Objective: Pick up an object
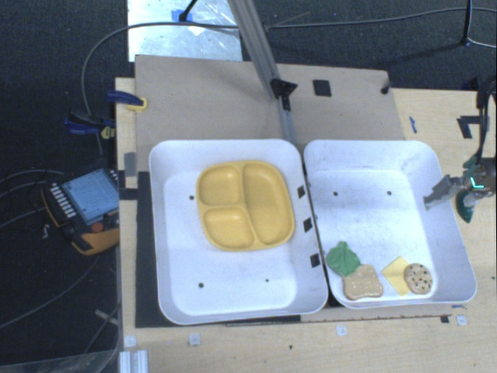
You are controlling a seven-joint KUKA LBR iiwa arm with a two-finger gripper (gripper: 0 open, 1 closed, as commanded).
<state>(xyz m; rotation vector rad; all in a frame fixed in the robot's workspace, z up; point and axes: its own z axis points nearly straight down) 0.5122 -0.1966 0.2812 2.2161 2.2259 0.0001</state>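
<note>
Nearest the camera, along the front wall of the right bin (435, 160), lay the small things I might take: a green leaf (342, 257), a slice of toast (363, 284) touching it, a yellow cheese wedge (397, 274) and a speckled cookie (418, 278) just beside that. In the left bin (175, 278) sat a yellow divided plate (245, 206), upright, its three compartments bare. My fingers (454, 190) hung at the right bin's right rim, well apart from the food, with nothing between them; whether they were spread or closed I could not tell. Farther back, a brown board (210, 99) covered the worktop (435, 107), and a grey pole (252, 29) slanted across it.
</note>
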